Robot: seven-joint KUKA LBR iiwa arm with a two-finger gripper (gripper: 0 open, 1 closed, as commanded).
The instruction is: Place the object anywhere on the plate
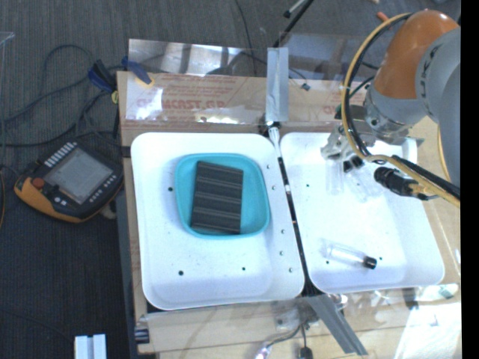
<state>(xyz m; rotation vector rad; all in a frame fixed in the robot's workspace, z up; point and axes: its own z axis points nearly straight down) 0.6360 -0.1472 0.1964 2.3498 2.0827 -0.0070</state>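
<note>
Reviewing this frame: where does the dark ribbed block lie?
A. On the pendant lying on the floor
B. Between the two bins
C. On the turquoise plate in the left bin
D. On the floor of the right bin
C: the dark ribbed block lies flat on the turquoise plate in the left bin, while the right bin holds a small clear tube with a dark tip.
</note>
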